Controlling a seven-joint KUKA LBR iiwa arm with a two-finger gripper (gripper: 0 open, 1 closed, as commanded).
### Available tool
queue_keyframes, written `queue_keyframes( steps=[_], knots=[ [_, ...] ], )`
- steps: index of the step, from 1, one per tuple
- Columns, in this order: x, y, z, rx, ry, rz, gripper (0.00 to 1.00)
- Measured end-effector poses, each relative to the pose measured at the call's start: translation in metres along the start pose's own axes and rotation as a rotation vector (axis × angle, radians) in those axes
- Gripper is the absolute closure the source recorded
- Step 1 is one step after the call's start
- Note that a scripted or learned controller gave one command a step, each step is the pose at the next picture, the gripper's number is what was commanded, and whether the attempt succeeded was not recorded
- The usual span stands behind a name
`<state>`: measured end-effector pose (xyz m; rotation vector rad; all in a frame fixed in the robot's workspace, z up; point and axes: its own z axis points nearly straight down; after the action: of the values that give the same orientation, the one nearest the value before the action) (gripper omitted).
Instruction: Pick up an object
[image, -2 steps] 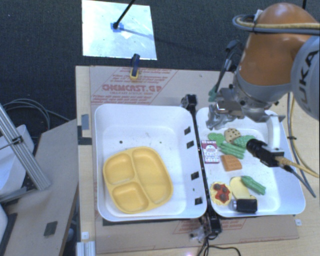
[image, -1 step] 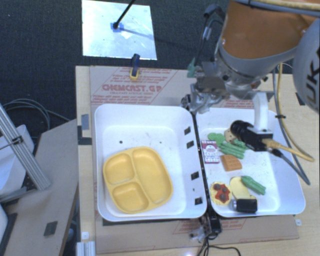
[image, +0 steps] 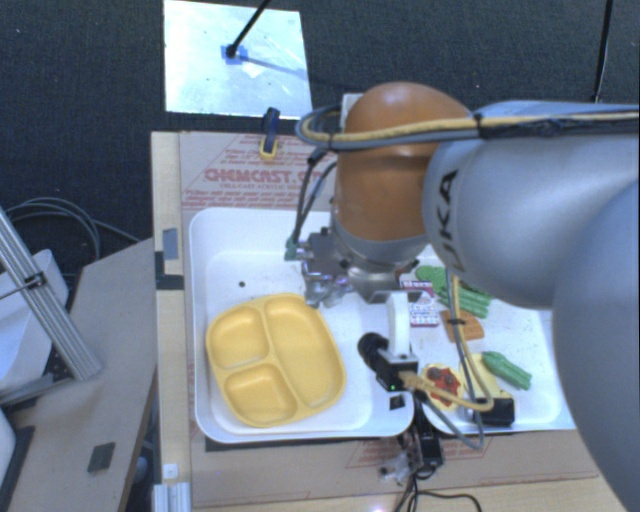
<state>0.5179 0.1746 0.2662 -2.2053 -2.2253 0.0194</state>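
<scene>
A yellow divided plate (image: 272, 362) with three compartments lies in the left white bin (image: 225, 262), toward its front. My gripper (image: 318, 288) hangs below the orange wrist band, just past the plate's far right edge, close to the wall between the two bins. Nothing is seen held in it. In the right bin (image: 540, 405) lie a long green piece (image: 458, 290), a smaller green piece (image: 507, 369), a small red-and-white packet (image: 421, 302), an orange piece (image: 468, 327) and a red-and-yellow item (image: 441, 380).
The grey arm covers most of the right bin from the right. A small black block (image: 500, 410) rests near that bin's front edge. A cardboard sheet (image: 240, 170) lies behind the bins, with a yellow-and-blue clip (image: 268, 135) on it.
</scene>
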Motion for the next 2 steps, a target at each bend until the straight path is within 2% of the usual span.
queue_keyframes(
  steps=[1,2],
  knots=[
    [-0.059,-0.017,-0.063,-0.022,0.003,0.012,1.0],
    [0.036,-0.006,0.012,-0.011,0.004,-0.002,1.0]
  ],
)
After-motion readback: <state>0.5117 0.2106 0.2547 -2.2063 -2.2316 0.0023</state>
